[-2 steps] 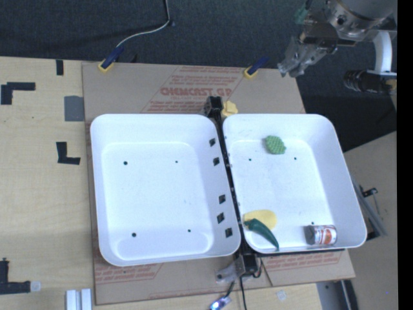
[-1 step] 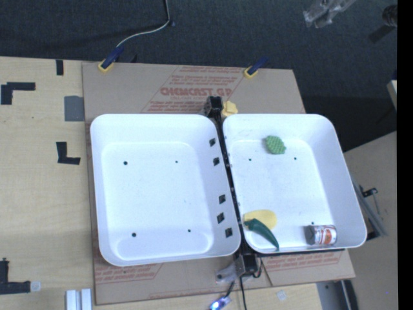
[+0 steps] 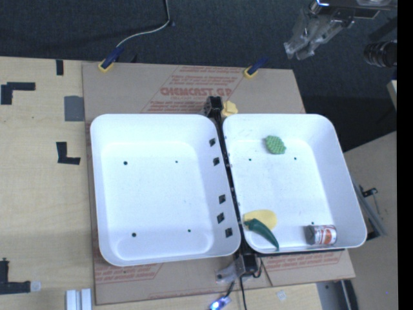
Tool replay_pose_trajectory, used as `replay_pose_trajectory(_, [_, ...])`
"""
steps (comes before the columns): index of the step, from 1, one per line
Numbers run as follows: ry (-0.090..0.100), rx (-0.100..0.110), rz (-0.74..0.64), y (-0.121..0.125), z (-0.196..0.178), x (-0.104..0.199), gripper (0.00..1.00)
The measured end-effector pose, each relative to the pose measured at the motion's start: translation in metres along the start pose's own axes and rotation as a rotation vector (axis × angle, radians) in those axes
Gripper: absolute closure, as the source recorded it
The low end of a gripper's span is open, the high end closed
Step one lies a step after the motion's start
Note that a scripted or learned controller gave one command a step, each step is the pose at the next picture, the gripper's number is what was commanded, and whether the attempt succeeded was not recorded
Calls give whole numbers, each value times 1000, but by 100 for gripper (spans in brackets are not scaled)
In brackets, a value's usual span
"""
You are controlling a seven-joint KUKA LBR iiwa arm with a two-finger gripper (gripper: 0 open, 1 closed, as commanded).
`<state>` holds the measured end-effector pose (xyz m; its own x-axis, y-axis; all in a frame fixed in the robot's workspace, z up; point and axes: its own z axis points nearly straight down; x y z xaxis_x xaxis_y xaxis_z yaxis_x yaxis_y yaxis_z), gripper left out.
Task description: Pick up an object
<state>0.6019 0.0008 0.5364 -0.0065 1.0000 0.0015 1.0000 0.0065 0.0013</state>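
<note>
The right bin (image 3: pixel 335 148) holds three things. A green bumpy round object (image 3: pixel 275 145) lies near its far side. A yellow piece with a dark green curved object (image 3: pixel 261 228) over it sits at the near left corner. A small can (image 3: pixel 320 236) with a red label lies on its side at the near right. My gripper (image 3: pixel 308 36) hangs high above the bench, beyond the right bin's far edge, with nothing between its translucent fingers.
The left bin (image 3: pixel 103 173) sits beside the right one on a cardboard sheet (image 3: pixel 193 89). Black clips (image 3: pixel 221 199) line the seam between bins. A cable (image 3: pixel 145 34) and two blue-yellow clamps (image 3: pixel 110 60) lie at the back.
</note>
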Motion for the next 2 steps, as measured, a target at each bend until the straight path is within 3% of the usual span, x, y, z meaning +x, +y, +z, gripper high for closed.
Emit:
replay_pose_trajectory(1, [0,3,0,-94,18,44,100])
replay_pose_trajectory(2, [-4,-1,9,-24,2,-5,100])
